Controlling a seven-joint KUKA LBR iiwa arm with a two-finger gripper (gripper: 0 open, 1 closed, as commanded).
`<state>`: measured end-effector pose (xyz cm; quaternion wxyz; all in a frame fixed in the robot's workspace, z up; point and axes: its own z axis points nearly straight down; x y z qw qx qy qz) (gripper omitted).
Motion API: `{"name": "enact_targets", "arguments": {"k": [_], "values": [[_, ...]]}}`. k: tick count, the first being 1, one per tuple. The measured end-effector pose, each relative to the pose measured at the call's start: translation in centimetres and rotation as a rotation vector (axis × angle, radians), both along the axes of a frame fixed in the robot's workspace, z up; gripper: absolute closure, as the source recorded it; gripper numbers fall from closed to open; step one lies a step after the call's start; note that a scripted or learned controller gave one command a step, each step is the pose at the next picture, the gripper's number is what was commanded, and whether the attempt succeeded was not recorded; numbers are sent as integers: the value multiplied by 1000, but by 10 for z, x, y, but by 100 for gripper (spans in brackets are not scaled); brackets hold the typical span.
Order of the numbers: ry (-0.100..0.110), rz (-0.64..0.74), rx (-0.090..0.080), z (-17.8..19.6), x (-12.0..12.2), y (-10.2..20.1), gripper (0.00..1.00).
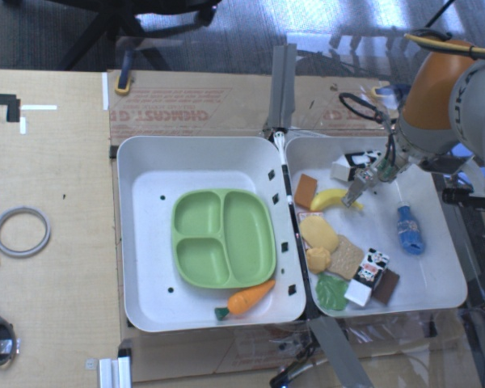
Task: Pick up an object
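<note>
A curved yellow toy banana point(329, 200) lies beside an orange block point(305, 190); the gripper point(356, 194), fingers slightly apart, touches its right end.

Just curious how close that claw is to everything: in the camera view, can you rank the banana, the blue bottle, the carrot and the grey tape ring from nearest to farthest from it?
From the gripper:
1. Banana, right beside it, right bin.
2. Blue bottle, same bin.
3. Carrot, left bin's front edge.
4. Grey tape ring, on the bench, far left.
</note>
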<state>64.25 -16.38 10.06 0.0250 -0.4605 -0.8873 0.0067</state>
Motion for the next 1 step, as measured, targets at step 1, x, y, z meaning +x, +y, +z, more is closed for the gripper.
{"name": "enact_targets", "arguments": {"k": [1], "values": [[-3, -226, -9, 0, 6, -56, 0]]}}
